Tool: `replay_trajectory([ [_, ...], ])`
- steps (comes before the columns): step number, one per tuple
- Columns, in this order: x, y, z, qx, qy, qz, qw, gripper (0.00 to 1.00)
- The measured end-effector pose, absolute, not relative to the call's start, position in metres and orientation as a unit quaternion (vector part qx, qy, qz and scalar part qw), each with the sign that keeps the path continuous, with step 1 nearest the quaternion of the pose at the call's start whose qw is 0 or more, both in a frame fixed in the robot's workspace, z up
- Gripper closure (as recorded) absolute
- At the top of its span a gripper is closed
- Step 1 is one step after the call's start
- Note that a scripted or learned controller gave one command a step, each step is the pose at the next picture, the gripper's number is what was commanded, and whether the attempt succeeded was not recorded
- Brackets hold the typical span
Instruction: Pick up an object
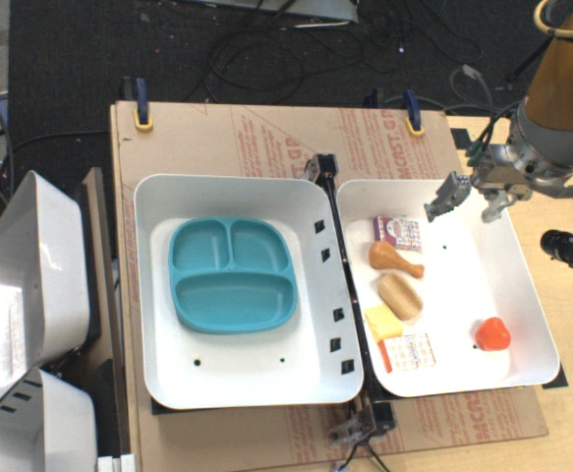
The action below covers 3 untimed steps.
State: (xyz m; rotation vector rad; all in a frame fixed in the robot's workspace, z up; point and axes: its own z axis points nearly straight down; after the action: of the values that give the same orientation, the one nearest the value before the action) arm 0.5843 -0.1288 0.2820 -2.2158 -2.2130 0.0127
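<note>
My gripper hangs over the upper right part of the right bin, its two fingers spread open and nothing between them. Below and left of it lie a small purple-and-white carton, a toy chicken drumstick, a tan bread roll, a yellow cheese wedge and a white-and-red packet. An orange-red round fruit sits near the bin's lower right corner. All of these rest on the bin floor, apart from the gripper.
The left bin holds a teal divided plate. A black divider strip runs between the bins. White containers stand off the bench at the left. Cables lie on the dark floor behind.
</note>
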Motion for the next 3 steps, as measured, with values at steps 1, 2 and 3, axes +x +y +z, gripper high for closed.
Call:
replay_trajectory([
  [1,0.586,-0.128,0.289,-0.707,-0.708,0.0003,0.000,0.00],
  [2,0.585,-0.135,0.228,-0.708,-0.706,0.0016,0.002,0.00],
  [3,0.587,-0.144,0.169,-0.708,-0.707,0.0013,0.001,0.00],
])
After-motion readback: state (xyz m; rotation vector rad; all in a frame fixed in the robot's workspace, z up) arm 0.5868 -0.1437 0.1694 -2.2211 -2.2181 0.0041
